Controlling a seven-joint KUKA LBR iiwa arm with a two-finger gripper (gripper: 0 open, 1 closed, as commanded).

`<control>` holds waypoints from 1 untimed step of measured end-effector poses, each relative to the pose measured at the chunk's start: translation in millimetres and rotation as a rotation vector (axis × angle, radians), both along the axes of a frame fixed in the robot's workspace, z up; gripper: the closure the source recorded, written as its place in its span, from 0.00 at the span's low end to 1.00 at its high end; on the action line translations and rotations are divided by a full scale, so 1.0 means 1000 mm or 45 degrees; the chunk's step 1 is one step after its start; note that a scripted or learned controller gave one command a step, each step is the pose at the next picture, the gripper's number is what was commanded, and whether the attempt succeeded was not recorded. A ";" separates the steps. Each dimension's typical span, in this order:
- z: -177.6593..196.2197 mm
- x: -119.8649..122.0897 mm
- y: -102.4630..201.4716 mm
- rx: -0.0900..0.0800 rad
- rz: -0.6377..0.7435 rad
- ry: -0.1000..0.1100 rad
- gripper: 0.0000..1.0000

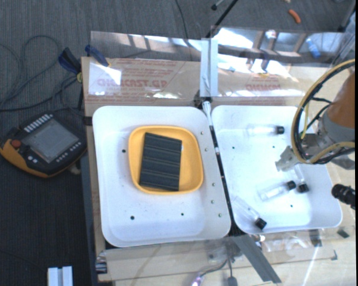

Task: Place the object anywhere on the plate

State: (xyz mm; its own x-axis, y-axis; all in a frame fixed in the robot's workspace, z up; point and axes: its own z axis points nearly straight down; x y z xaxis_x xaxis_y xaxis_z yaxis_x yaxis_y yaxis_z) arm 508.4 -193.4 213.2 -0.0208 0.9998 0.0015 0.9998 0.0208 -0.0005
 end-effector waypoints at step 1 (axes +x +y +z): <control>0.000 0.000 0.000 0.000 0.000 0.000 0.00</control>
